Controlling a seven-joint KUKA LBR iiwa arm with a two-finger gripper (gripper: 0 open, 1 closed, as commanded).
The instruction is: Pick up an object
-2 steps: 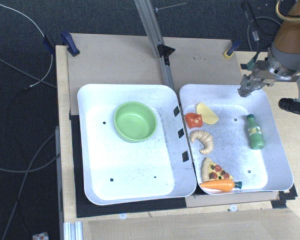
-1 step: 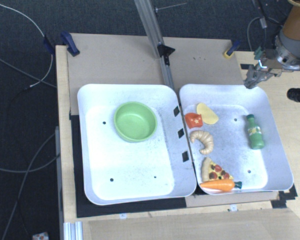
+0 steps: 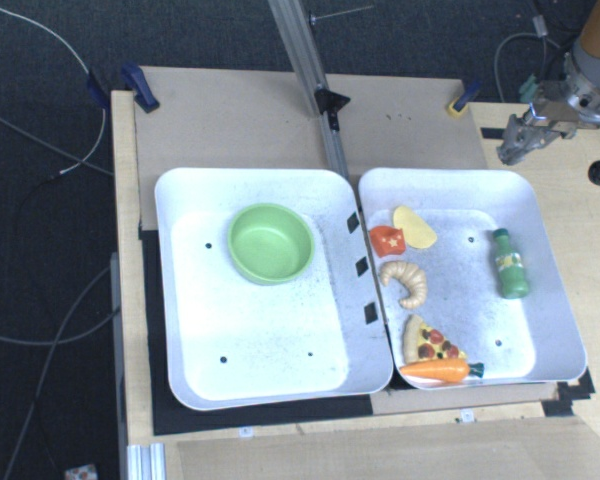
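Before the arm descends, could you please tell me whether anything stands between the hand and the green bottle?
Nothing visible does. The hand hovers beyond the right bin's far rim, and the bottle lies alone on bare floor.

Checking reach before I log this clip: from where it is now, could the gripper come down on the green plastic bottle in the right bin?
Probably yes. The green plastic bottle lies alone near the right white bin's far side, well apart from the other toys, and the gripper hangs beyond that bin's back corner with nothing between.

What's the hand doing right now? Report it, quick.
Hand: above the bench beyond the right bin's far corner, nothing between its fingers; open or closed cannot be told.
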